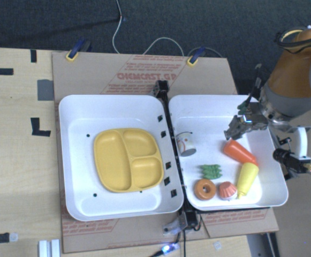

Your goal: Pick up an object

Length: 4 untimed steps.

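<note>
In the camera view, the gripper [240, 126] hangs over the right bin [209, 107] near its right edge, just above the orange carrot [239, 151]; its fingers are spread apart and nothing is between them. Along the front edge of this bin lie a yellow bottle [247, 178], a pink cupcake [227, 190], a brown donut [204, 189] and a green leafy piece [211, 171], and a small cup [185, 143] lies near the bin's left edge. The left bin [77, 143] holds a yellow divided plate [127, 159] in its middle.

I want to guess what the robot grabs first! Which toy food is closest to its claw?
The orange plastic carrot. It lies just below the gripper in the right white bin, while the yellow corn-like toy, green leafy toy, brown doughnut and pink cupcake lie farther away.
</note>
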Tool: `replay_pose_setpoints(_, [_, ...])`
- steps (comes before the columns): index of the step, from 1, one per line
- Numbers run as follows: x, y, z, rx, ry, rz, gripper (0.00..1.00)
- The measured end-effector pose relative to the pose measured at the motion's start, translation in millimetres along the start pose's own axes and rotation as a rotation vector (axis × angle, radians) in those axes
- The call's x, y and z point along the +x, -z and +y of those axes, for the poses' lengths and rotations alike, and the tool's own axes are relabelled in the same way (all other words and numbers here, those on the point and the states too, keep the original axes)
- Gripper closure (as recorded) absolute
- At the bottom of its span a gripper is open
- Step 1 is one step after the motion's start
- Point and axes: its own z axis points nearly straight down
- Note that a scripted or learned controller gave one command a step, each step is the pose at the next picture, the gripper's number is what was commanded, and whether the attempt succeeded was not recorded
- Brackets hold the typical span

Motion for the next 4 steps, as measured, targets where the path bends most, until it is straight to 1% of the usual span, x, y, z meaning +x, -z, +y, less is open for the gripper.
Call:
replay_pose_setpoints(1, [54.3, 5.6, -3.8, 0.003, 0.004, 0.002, 1.00])
replay_pose_setpoints(3, [144.3, -7.8, 4.8, 0.004, 0.004, 0.001, 1.00])
replay_pose_setpoints(4, [190.5, -17.2, -6.6, 0.005, 0.003, 0.000, 1.00])
